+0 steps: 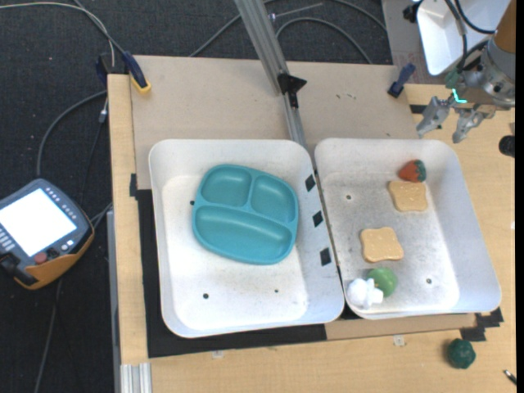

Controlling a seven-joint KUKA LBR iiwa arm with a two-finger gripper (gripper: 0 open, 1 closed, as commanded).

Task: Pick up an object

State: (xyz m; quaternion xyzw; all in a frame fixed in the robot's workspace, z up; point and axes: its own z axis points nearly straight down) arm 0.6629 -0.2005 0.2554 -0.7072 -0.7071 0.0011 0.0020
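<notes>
Nearest the camera, a small dark green ball (pixel 461 353) lies on the bench outside the bins, just past the front right corner of the right bin (pixel 467 188). Inside that bin, at its front edge, a white and green toy vegetable (pixel 372 286) sits close to the front wall. Just behind it lies a tan toast-like slice (pixel 381 245), flat on the bin floor. Farther back a second tan slice (pixel 408 196) rests near the bin's middle right, and touching its far edge is a red toy strawberry with a green top (pixel 413 170), close to the back wall.

The left bin (pixel 176 301) holds a teal divided plate (pixel 245 213) with three compartments, lying flat and a little toward the back.

Beyond the right bin's far right corner, the gripper (pixel 451 123) hangs over the bare bench, outside the bin and well apart from every object. Its two fingers are spread with nothing between them. A blue clamp (pixel 400 80) grips the bench's back edge nearby.
</notes>
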